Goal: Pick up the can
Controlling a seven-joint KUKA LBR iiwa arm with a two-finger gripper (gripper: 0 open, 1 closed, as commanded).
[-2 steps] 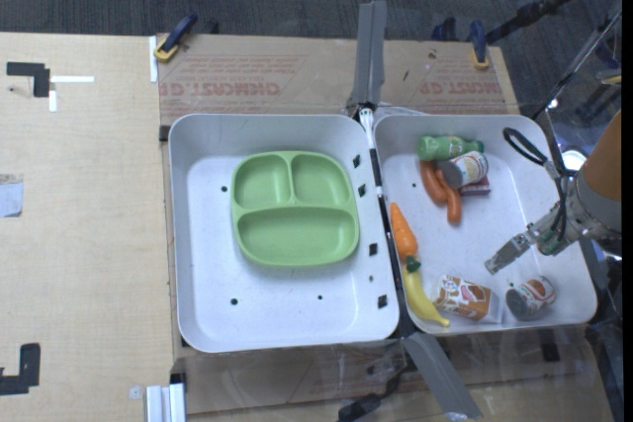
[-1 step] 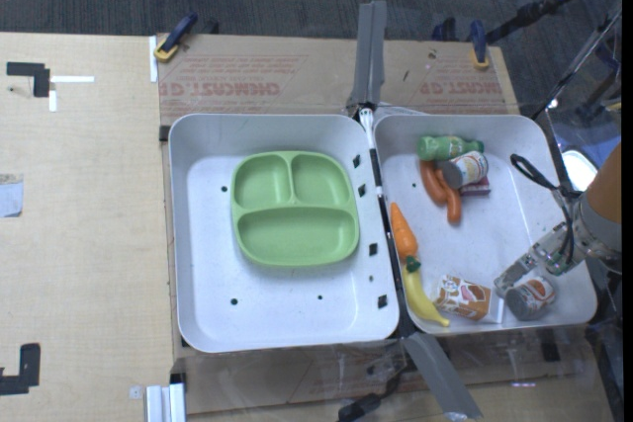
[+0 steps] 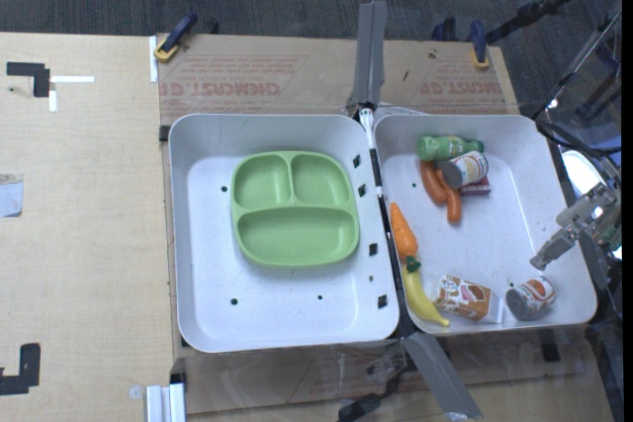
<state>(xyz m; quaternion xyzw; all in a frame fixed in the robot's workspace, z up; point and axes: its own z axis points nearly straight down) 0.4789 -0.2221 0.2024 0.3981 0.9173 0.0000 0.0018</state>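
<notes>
Tool: (image 3: 550,255) at far right edge of the right bin, tip low over the bin's right wall, pointing down-left; blurry, can't tell how far the tips are apart; nothing seen in its grasp.
Arm: (image 3: 593,212) comes in from the right, grey links w/ cabling, hanging over the bin's right rim.
Can nearest tool: (image 3: 531,296) lying on its side in the bottom-right corner of right bin, just below-left of the tool, apart from it; white/orange label, grey end facing the view.
Second can: (image 3: 465,170) upper-mid of right bin, also tipped over, dark end facing left, red/white label; well apart from the tool.
Right bin: (image 3: 514,128) white, shallow, holds all the small items.
Snack box: (image 3: 464,298) orange/white carton, flat, just left of the near can.
Banana: (image 3: 422,296) yellow, along the bin's left wall at the bottom, beside the carton.
Carrot: (image 3: 402,228) orange, above the banana, near the left wall.
Sausages: (image 3: 442,194) two red-orange pieces, touching the second can's left side.
Green bottle: (image 3: 447,147) lying flat, just above the second can.
Left bin: (image 3: 198,242) white, beside right bin.
Plate: (image 3: 294,209) green, 3 compartments, centre of left bin.
Desk: (image 3: 79,212) light wood w/ cardboard sheet under the bins.
</notes>
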